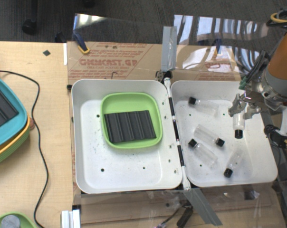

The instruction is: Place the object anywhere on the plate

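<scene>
A green square plate (108,104) with a dark ridged insert (130,126) lies in the left white bin (89,172). Over the right side of the right bin (260,175), my gripper (242,112) reaches in from the right. A clear vial (238,124) with a black cap at its lower end hangs upright between the fingers. The gripper is shut on it. The vial is well to the right of the plate, across the divider between the bins.
Several more clear vials with black caps lie loose in the right bin, such as one (207,137) at its middle and one (231,165) near the front. Cardboard (110,61) stands behind the bins. Teal and green dishes (5,118) sit far left.
</scene>
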